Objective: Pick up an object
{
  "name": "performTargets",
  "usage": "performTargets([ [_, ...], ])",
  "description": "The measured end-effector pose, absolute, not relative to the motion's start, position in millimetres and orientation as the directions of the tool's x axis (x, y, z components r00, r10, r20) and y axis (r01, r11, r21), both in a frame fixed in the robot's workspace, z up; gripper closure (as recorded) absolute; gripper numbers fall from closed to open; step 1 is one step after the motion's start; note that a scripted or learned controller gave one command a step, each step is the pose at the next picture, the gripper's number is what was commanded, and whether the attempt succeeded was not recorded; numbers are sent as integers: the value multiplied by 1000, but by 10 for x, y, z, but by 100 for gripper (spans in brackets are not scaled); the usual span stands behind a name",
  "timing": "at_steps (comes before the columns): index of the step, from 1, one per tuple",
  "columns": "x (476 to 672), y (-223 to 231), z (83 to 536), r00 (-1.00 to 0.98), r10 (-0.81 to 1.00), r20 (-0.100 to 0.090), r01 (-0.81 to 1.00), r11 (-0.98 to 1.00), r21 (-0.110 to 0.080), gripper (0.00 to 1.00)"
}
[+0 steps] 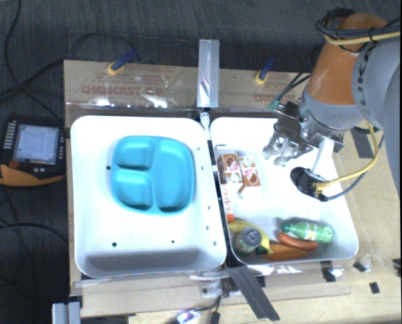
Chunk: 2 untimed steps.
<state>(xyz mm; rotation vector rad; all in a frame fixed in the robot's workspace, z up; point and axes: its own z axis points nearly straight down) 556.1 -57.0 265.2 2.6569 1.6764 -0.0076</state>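
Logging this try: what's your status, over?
Gripper over right bin, holding nothing. Green bottle by near wall, untouched. Snack packet beside gripper.

glossy plastic tray [154, 174] – smooth white bins [93, 248]

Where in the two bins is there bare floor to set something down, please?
Left bin: a bare strip runs all round the blue tray, widest along the near wall. Right bin: bare in the middle, between the carton and the bottle. Its near edge is crowded, and the gripper hangs over the far part.
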Motion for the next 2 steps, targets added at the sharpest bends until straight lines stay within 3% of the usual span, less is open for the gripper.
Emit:
performTargets([
  [1, 5691, -1283, 2413, 73, 997, -3, 997, -73, -3, 100],
  [2, 5080, -1745, 2272, 91, 996, -2, 996, -91, -3, 100],
])
